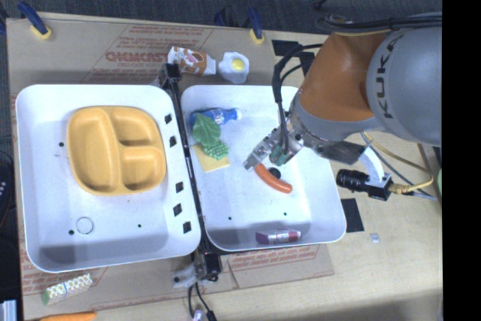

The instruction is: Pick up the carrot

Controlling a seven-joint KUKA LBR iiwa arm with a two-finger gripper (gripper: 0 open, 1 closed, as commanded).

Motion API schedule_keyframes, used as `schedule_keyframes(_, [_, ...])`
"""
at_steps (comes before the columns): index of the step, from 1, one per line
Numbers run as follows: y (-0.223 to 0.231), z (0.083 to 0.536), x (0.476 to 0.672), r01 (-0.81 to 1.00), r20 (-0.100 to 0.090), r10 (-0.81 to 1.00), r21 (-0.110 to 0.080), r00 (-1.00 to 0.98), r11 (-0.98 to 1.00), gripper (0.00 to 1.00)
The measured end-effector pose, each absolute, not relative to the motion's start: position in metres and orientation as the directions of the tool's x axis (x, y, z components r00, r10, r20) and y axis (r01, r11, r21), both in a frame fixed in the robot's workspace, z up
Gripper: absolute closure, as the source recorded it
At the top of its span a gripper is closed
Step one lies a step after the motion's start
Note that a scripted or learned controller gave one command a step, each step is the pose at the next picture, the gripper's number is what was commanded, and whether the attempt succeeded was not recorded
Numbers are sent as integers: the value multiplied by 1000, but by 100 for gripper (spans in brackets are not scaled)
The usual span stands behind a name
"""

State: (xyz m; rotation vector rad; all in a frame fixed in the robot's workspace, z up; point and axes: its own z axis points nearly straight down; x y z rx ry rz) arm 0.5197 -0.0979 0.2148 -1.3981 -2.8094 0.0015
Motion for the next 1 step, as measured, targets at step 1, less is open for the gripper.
schedule_keyframes(1, [-71, 191, 485, 865, 3, 865, -3, -502, 502, 100])
